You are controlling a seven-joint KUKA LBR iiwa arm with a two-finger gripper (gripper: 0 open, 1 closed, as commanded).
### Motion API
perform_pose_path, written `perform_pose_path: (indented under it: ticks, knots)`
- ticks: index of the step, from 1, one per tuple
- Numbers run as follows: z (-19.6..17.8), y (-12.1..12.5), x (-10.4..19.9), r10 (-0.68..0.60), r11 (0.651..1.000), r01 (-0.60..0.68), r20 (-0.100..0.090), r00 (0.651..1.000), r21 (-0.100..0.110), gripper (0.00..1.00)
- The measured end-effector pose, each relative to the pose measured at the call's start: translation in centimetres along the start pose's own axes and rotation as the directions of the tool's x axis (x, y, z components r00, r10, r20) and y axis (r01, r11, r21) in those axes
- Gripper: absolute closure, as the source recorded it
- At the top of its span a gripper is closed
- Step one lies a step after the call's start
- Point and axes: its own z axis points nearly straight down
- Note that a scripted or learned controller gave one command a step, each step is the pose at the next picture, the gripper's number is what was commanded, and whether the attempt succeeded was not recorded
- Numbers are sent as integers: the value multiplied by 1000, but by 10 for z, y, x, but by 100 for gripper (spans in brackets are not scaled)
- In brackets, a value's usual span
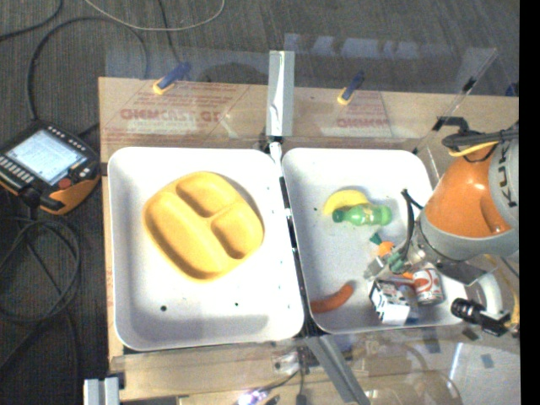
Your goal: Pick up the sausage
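Beside the sausage point(332, 297), the claw point(390, 302).

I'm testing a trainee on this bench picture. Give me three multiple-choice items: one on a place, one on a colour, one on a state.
1. Where does the sausage lie?
A. On the yellow tray
B. In the right bin, near its front edge
C. On the floor

2. What colour is the sectioned tray in the left bin?
A. Yellow
B. Blue
C. Black

3. How does the sausage stand to the gripper?
A. Clamped between its fingers
B. Lying apart from it on the bin floor
C. Hanging in the air

Key: 1 B, it rests low in the right bin; 2 A, the tray is plainly yellow; 3 B, bare white floor shows between sausage and gripper.
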Motion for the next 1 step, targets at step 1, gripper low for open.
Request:
perform_pose_path:
  ticks: [1]
  knots:
    - [14, 26, 27, 295, 955, -295, 1, 955, 0, 100]
